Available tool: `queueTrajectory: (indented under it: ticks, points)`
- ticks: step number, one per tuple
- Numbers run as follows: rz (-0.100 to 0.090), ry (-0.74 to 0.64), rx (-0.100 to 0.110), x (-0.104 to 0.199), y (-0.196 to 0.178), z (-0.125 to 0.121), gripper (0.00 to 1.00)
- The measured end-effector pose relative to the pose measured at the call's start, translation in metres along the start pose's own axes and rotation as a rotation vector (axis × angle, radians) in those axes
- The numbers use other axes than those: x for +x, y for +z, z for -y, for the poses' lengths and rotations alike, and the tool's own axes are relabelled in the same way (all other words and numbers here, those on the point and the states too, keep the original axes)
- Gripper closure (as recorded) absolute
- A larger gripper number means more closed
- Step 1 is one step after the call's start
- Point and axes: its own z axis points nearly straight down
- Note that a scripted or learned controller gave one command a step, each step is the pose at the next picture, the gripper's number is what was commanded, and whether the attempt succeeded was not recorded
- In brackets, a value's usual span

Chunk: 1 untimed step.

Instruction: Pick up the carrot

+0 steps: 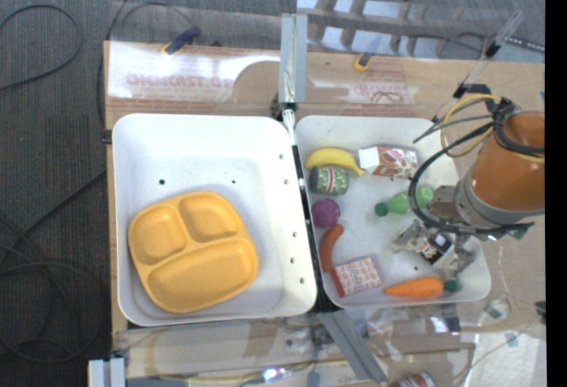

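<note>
Along the right bin's (306, 199) front edge, a red sausage (330, 245) and patterned box (357, 275) sit left of the carrot (415, 289), so a descent risks clipping the box or bin wall, gripper (436, 245) hovering just above carrot, finger state unclear

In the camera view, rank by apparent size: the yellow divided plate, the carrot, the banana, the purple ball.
1. yellow divided plate, by far the largest.
2. carrot and banana: they look alike in length, so no ranking between them.
3. purple ball, smallest.
</note>
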Motion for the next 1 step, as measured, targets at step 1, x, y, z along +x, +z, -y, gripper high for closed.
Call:
queueTrajectory:
  ticks: [1]
  points:
    - [-0.006, -0.099, -0.014, -0.0266, -0.0105, 0.0289, 0.00]
